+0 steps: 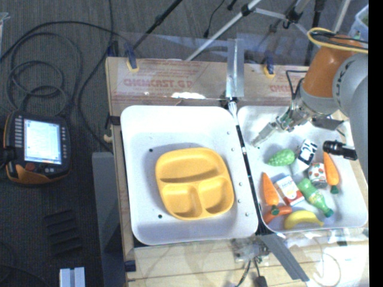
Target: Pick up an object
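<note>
In the camera view, the arm (335, 79) reached in from the upper right, its pincer (263, 136) low over the bare upper left of the right bin (254, 115); I could not tell its state. The toys sat lower right: a green lump (282, 158), two carrots (270, 191), a banana (301, 219), a bottle (315, 197) and small cartons (288, 188). The left bin (137, 160) carried a yellow tray (194, 181). The green lump lay nearest and apart from the rest, so a straight descent there would likely suit best.
</note>
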Robot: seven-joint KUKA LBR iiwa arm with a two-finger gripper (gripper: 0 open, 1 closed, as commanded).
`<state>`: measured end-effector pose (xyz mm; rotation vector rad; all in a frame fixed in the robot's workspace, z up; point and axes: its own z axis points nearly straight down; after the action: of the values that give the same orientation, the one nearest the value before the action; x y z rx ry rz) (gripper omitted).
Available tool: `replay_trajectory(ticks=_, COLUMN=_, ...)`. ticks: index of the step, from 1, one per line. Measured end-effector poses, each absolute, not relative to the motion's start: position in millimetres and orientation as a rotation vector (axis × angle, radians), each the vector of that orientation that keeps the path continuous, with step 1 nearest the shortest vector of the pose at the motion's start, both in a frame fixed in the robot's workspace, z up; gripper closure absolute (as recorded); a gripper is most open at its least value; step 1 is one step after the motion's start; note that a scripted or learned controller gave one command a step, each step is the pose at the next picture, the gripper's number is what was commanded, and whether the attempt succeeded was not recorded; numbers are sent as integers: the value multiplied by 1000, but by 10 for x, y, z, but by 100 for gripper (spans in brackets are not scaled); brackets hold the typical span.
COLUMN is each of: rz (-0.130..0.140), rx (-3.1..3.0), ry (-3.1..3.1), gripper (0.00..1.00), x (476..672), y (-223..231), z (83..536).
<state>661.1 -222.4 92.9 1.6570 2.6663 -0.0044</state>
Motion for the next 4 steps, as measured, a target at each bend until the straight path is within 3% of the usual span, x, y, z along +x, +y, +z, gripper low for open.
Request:
replay_trajectory(ticks=1, rz=0, rx=1101, ry=2940, gripper=0, x=6115, y=-2233, z=1791)
replay_trajectory(ticks=2, rz=-1, rx=908, ry=3006, gripper=0, x=6253, y=-2219, z=1624)
replay_trajectory(ticks=3, rz=-1, rx=525, ry=3095, gripper=0, x=6223, y=-2215, z=1651)
replay_trajectory(ticks=4, rz=2, rx=117, ry=3135, gripper=0, x=6578, y=-2203, z=1354)
